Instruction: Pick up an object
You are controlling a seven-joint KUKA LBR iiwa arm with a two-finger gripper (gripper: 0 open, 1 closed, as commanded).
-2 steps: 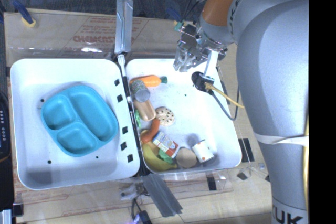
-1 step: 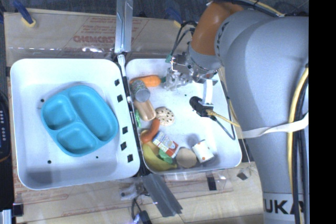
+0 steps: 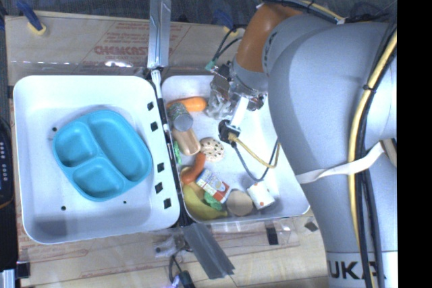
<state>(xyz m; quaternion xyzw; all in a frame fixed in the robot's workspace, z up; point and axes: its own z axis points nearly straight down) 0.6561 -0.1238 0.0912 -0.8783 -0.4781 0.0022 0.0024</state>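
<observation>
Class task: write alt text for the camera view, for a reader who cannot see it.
A grey robot arm reaches from the right, its end effector over the right white bin, which holds small toy foods, including a carrot and a banana. The left white bin holds a blue divided plate.

A robotics lab: a KUKA arm (image 3: 337, 111) over two white bins (image 3: 27, 145) clamped to a bench (image 3: 81, 40).
</observation>
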